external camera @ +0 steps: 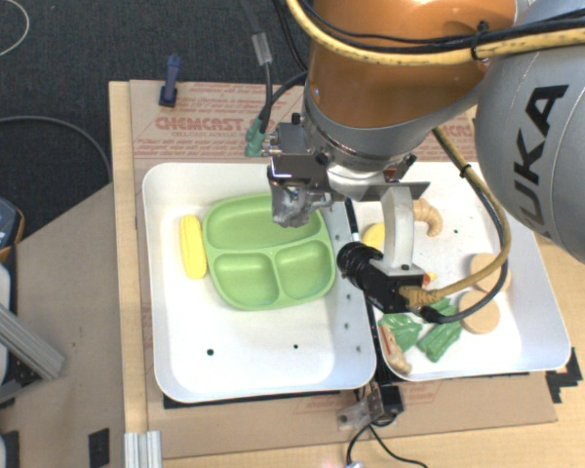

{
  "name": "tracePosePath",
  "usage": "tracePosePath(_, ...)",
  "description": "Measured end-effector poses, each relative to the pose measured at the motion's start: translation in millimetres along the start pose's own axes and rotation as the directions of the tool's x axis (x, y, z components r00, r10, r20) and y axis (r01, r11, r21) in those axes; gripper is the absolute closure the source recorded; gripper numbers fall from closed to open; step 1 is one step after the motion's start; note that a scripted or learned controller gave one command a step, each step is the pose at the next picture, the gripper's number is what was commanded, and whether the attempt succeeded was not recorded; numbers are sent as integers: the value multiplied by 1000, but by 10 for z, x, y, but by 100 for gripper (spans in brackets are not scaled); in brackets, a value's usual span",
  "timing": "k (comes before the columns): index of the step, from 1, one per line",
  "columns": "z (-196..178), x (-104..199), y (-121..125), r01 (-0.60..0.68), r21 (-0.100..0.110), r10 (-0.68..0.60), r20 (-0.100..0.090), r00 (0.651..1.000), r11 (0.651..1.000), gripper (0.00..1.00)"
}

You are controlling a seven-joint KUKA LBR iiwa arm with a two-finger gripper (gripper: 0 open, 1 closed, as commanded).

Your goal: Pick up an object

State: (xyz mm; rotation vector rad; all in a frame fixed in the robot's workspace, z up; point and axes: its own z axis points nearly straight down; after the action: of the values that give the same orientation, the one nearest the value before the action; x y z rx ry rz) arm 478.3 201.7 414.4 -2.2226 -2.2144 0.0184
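Nothing lifted yet; the pick is still ahead.
My gripper (294, 208) hangs above the green divided plate (269, 252), whether spread or closed I cannot tell; yellow corn (191, 246) lies beyond its far side.

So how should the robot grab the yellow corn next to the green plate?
Probably from straight above, across the middle of the yellow corn. It lies flat in the left bin, long and narrow, so the hand could close on its two long sides. The green plate sits very close on one side, so room there looks tight.
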Motion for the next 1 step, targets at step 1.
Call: tracePosePath(1, 971, 244, 341, 3, -7, -3, -4, 1000, 1000, 100)
